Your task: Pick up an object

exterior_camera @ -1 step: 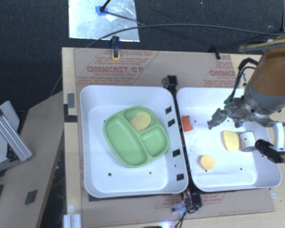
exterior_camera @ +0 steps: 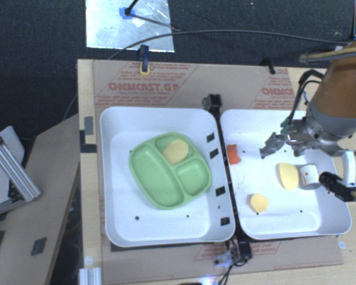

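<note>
Three loose objects lie in the right bin [exterior_camera: 329, 221]: a small orange block [exterior_camera: 232, 154] by its left wall, a pale yellow piece [exterior_camera: 288, 176] mid-bin, and a rounder yellow piece [exterior_camera: 259, 203] nearer the front. My gripper [exterior_camera: 285, 146] hangs over the right bin's back half, just above and behind the pale yellow piece and to the right of the orange block. I see nothing held in it. In the left bin [exterior_camera: 121, 218], a green divided plate [exterior_camera: 160, 183] carries another yellow piece [exterior_camera: 177, 151] in its top compartment.
The grey arm with its orange band [exterior_camera: 344, 94] covers the right bin's far right corner. A small grey-white part [exterior_camera: 309, 175] sits right beside the pale yellow piece. Black clips [exterior_camera: 215, 154] line the wall between the bins.
</note>
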Controlling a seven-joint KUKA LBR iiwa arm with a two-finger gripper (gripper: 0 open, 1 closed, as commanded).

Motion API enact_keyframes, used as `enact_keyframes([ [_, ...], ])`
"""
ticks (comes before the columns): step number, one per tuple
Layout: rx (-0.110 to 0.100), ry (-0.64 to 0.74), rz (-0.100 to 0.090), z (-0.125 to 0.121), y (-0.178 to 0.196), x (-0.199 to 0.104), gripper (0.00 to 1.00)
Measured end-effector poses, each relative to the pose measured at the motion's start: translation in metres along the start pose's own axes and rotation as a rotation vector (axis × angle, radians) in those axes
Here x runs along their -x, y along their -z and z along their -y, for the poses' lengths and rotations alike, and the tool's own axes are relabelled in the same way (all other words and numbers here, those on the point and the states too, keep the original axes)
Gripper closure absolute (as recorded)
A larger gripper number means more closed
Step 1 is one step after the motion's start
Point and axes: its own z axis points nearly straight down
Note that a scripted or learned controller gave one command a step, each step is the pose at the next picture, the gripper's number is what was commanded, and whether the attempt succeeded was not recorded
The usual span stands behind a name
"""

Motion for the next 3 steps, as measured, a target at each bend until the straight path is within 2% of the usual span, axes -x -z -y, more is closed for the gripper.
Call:
enact_keyframes([
  [1, -0.005, -0.002, -0.001, 0.000, -0.063, -0.002, 0.00],
  [3, -0.004, -0.003, -0.001, -0.002, -0.141, -0.009, 0.00],
])
